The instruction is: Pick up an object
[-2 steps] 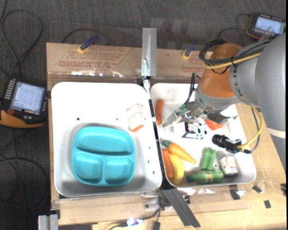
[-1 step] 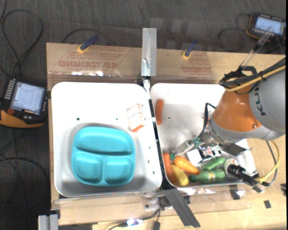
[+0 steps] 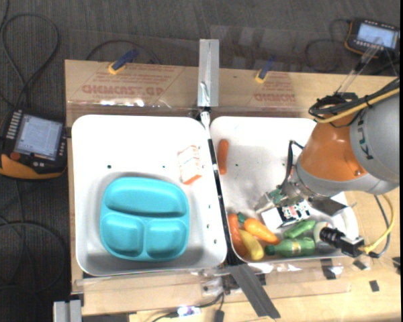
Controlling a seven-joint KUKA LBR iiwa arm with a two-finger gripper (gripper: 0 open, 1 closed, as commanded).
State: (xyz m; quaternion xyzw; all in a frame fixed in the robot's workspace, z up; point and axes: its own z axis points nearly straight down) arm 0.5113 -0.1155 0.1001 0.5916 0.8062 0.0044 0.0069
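Over the near half of the right bin (image 3: 255,143), the gripper (image 3: 280,198) hung low above the white floor, carried by the grey arm (image 3: 384,139), which reached in from the right with its orange band (image 3: 329,156) above the wrist. Whether the gripper was spread or pressed together could not be told from this angle, and nothing could be seen pinched in it. Just beside it, on its near right side, lay a small white box (image 3: 292,212) with red and black print; whether the two touched could not be told. Along the near wall of that bin sat a heap of toy food: an orange carrot (image 3: 260,229) lying at a slant, a yellow piece (image 3: 251,245) touching it on the near side, a reddish-orange piece (image 3: 235,225) against the left wall, and two green cucumbers, one (image 3: 299,229) just near of the white box and the other (image 3: 292,248) nearer still. Well apart from the heap, an orange sausage (image 3: 222,156) lay lengthwise along the left wall in the far half of the bin. To the left, the other bin (image 3: 121,136) held a turquoise divided tray (image 3: 146,217) in its near half and a small orange-and-white packet (image 3: 190,164) close to its right wall. Both bins rested side by side on the brown bench (image 3: 141,79).
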